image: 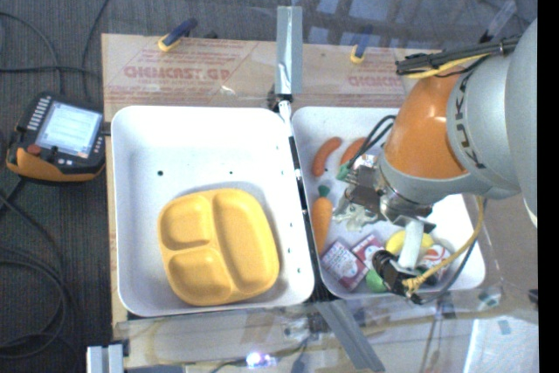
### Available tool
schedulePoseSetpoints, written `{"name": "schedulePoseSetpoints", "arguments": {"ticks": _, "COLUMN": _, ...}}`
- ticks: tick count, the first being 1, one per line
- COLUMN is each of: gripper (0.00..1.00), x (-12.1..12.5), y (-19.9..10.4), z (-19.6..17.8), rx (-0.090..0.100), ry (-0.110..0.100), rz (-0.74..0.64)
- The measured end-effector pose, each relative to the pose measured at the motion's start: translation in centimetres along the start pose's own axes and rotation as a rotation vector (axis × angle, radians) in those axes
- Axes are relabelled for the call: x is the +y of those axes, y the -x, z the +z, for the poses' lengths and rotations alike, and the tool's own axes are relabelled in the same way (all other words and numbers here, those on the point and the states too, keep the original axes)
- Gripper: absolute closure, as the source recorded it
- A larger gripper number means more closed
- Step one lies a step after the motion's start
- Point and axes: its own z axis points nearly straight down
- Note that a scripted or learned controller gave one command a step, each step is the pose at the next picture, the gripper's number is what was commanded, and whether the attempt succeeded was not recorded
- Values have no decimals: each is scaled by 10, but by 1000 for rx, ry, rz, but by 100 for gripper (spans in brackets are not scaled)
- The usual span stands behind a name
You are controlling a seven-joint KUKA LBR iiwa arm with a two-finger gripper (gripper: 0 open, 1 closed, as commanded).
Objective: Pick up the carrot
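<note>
Lying in the left bin (131, 188), a yellow divided tray (218, 247) is seen. In the right bin (458, 214), the carrot (321, 221) is laid lengthwise against the left wall. Just right of it the arm (428, 135) is held low; the jaws' state cannot be told.

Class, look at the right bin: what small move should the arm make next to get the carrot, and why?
Probably a short shift of the gripper toward the wall nearest the left bin, then down. The carrot lies along that wall of the right bin, just beside the gripper rather than under it.
</note>
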Motion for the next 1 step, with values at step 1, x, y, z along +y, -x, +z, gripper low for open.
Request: {"name": "schedulePoseSetpoints", "arguments": {"ticks": 1, "gripper": 100, "x": 7, "y": 27, "z": 0, "rx": -1, "ry": 1, "rz": -292}}
